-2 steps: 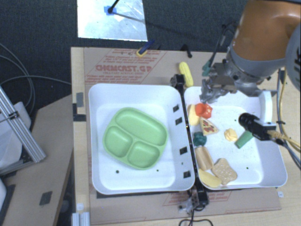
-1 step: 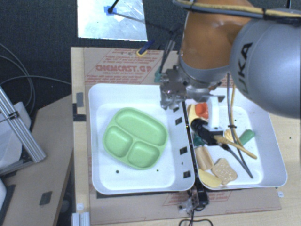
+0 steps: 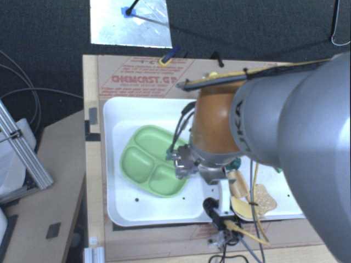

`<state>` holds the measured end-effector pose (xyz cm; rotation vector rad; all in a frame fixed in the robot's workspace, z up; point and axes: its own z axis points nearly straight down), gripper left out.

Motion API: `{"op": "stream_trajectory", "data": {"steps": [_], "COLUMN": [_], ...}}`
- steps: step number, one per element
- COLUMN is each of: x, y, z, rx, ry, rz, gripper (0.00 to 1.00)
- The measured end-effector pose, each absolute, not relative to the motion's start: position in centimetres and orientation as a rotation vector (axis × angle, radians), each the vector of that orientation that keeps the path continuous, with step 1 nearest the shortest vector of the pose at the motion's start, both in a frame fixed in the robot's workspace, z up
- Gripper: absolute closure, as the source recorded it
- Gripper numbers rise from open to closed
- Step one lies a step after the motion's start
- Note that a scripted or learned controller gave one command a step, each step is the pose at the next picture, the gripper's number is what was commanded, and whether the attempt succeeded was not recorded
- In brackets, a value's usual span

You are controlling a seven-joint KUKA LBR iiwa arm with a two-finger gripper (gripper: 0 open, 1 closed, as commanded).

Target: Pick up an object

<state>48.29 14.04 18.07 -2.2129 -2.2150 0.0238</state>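
Observation:
A light green divided plate (image 3: 145, 158) lies flat in the left white bin (image 3: 112, 147). My gripper (image 3: 182, 167) hangs low over the plate's right edge, at the wall between the two bins. The wrist and the orange band (image 3: 214, 119) hide how the gripper stands and whether it touches the plate. In the right bin, just right of the wrist, lie a tan wooden piece (image 3: 239, 185), a yellow round thing (image 3: 241, 207) and a beige flat item (image 3: 265, 200). The arm covers most of that bin.
Both bins rest on a printed cardboard sheet (image 3: 142, 75). Black and yellow cables (image 3: 230, 234) trail over the front edge below the wrist. An aluminium frame (image 3: 22, 147) stands off the bench at the left. A reflective sheet (image 3: 129, 15) lies on the floor behind.

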Motion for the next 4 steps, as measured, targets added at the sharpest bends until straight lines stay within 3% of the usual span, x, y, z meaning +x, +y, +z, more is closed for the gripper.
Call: {"op": "stream_trajectory", "data": {"steps": [1, 2, 3, 4], "x": [55.6, 51.0, 48.7, 50.3], "y": [6.4, 8.7, 4.2, 14.5], "z": [18.8, 33.1, 41.1, 39.5], "rx": [-2.233, -2.219, -2.229, -2.206], "ry": [-2.219, -2.234, -2.226, -2.236], "rz": [-0.004, -0.024, -0.016, -0.007], "gripper": [1.0, 1.0, 1.0, 1.0]}}
